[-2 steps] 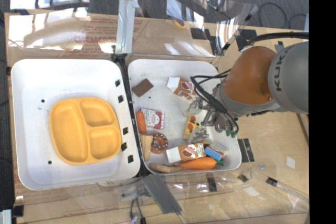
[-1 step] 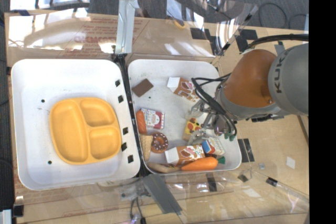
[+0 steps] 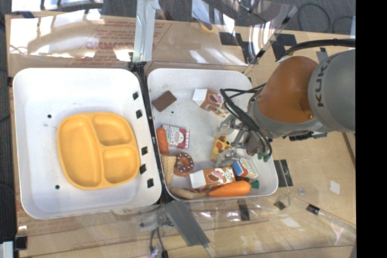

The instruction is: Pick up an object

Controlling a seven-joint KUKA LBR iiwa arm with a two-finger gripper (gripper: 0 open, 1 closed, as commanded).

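Note:
The right bin (image 3: 181,78) holds several small toy food items: a brown square (image 3: 164,99), a red-and-white packet (image 3: 176,136), a chocolate donut (image 3: 184,162), an orange carrot (image 3: 230,189), a white-and-brown box (image 3: 211,177), a yellow piece (image 3: 221,145) and a printed box (image 3: 213,102). My gripper (image 3: 234,143) hangs low over the bin's right side, just right of the yellow piece and above the white-and-brown box. Cables and the wrist hide its tips.
The left bin (image 3: 30,93) holds a yellow divided plate (image 3: 97,149). A black divider (image 3: 145,124) separates the two bins. The arm's orange band (image 3: 289,96) and grey body lie over the right bin's right rim. Brown bench surface surrounds the bins.

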